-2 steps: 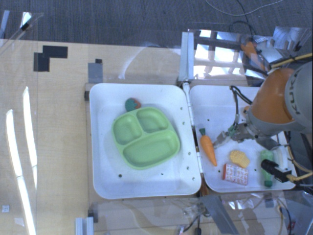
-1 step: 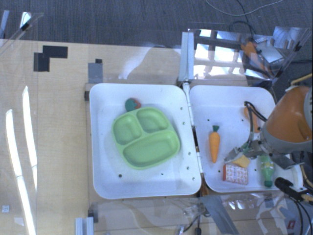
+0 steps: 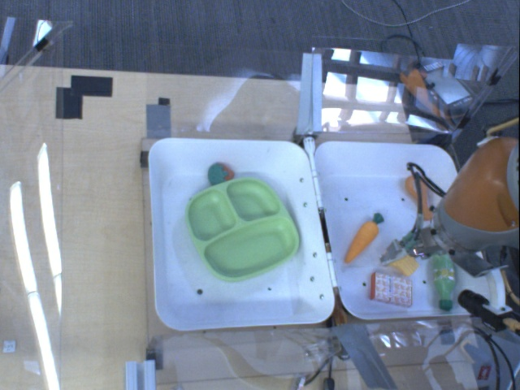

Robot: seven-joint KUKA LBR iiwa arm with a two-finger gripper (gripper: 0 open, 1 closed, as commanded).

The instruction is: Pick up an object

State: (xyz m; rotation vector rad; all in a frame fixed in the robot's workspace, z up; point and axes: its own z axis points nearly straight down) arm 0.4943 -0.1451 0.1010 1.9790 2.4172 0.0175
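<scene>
While the grey and orange arm (image 3: 486,197) reaches in over the right bin (image 3: 366,177), its pincer (image 3: 404,250) hangs low near the bin's floor. I cannot tell how wide the pincer is, and nothing can be seen gripped in it.

Just to the left of the pincer lies a toy carrot (image 3: 362,239). It lies at a slant. Its green top points up and toward the pincer, and its thin orange tip points down and away, toward the wall between the two bins. It is near the pincer but does not touch it.

Right below the pincer sits a small yellow block (image 3: 405,266), very close to it. A little lower lies a flat red and white box (image 3: 392,288). To the right of the pincer, beside the arm, a green bottle (image 3: 443,280) lies with its long side running up and down.

Far to the left, in the left bin (image 3: 175,299), rests a green tray (image 3: 242,227) with three parts. A small green and red thing (image 3: 220,172) sits at its top edge.

Both bins sit on the pale wooden bench (image 3: 73,242).
</scene>
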